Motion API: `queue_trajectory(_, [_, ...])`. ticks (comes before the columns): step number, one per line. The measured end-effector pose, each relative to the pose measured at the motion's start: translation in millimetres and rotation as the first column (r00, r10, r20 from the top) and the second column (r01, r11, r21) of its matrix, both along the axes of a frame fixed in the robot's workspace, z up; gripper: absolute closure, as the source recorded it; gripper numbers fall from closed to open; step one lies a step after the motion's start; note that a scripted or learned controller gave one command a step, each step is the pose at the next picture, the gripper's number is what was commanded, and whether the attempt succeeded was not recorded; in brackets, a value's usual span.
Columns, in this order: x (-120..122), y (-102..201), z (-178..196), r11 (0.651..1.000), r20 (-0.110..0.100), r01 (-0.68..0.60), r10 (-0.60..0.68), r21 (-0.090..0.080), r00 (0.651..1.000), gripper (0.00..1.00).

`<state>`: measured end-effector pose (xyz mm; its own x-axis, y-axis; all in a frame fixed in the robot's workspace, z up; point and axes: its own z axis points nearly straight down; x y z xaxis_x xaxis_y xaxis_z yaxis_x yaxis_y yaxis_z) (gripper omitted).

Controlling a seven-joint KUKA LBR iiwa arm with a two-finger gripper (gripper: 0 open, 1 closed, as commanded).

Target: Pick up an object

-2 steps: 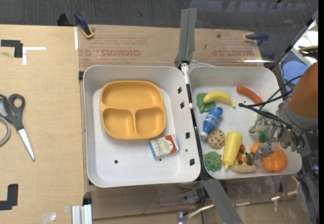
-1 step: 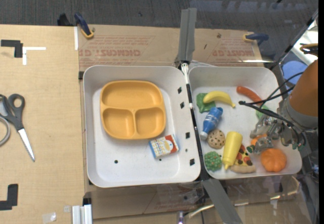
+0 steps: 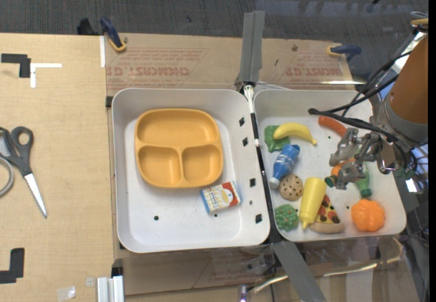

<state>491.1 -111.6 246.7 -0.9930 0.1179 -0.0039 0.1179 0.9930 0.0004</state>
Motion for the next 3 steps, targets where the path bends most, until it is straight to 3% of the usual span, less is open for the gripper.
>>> queue_trajectory(1, [22.4, 44.4, 19.6, 0.994, -0.001, 0.106, -0.106, 0.0, 0.994, 1.0])
queue_trajectory(2, [17.2, 5.7, -151.4, 0.999, 0.001, 0.039, -0.039, -0.001, 0.999, 1.0])
queue_trajectory(3, [44.8, -11.2, 34.7, 0.992, -0.001, 0.128, -0.128, 0.0, 0.992, 1.0])
